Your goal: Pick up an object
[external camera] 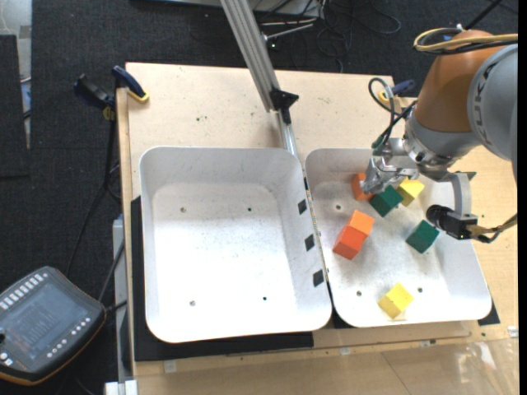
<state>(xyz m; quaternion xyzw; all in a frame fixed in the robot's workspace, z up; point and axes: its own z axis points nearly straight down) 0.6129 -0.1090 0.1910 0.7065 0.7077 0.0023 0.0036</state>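
Observation:
The right bin (461,290) holds several coloured blocks. My gripper (380,181) hangs low over the bin's far side, right above a small orange block (359,189) and a dark green block (384,202), with a yellow block (411,191) just to their right. The gripper partly covers the small orange block. I see no block lifted off the bin floor. Nearer the middle lies a larger orange block (353,234), with a second green block (422,237) to its right and a second yellow block (395,300) near the front edge.
The left bin (165,171) sits beside the right one, with a raised divider (311,220) between them. A slanted metal rail (251,39) runs down to the bins' far edge. A clamp (123,85) sits at the bench's far left, and a pendant (41,323) lies at front left.

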